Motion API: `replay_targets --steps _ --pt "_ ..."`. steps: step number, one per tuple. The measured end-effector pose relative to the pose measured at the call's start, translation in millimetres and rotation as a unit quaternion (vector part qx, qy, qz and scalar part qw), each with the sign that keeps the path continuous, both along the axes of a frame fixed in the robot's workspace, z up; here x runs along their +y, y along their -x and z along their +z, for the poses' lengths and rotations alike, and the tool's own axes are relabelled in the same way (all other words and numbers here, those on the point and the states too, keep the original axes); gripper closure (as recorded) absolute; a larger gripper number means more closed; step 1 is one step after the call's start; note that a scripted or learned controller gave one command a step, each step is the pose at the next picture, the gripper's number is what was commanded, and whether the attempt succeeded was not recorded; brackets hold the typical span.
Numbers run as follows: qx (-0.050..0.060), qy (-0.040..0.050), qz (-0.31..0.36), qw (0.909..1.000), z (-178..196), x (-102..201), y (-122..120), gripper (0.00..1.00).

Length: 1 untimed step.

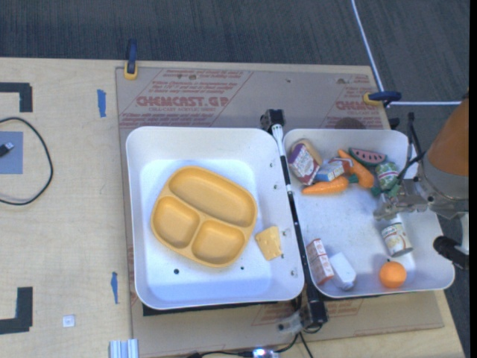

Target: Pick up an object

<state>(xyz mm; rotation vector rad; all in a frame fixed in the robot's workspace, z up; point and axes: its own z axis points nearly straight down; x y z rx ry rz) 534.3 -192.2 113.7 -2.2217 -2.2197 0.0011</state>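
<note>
The right bin (350, 222) holds several toy foods. Along its far side lie a purple pouch (303, 160), a carrot (326, 188), a watermelon slice (367, 156) and a green can (385, 176). Nearer the front are a small labelled jar (394, 239), an orange (392, 274), a red carton (320, 261) and a white block (343, 271). My gripper (390, 204) reaches in from the right and hangs low over the bin's right side, between the green can and the jar, just above the jar. Nothing can be seen held in it.
The left bin (149, 162) carries a yellow divided plate (203, 215) and a cheese wedge (269, 242) near its right wall. A ridge with clips separates the two bins. The arm's orange band (452, 149) stands over the right bin's right rim.
</note>
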Motion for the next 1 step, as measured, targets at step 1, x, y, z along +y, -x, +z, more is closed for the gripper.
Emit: replay_targets --steps 1 --pt "0.0 -0.0003 0.0 1.0 -0.1 0.6 -0.2 0.0"
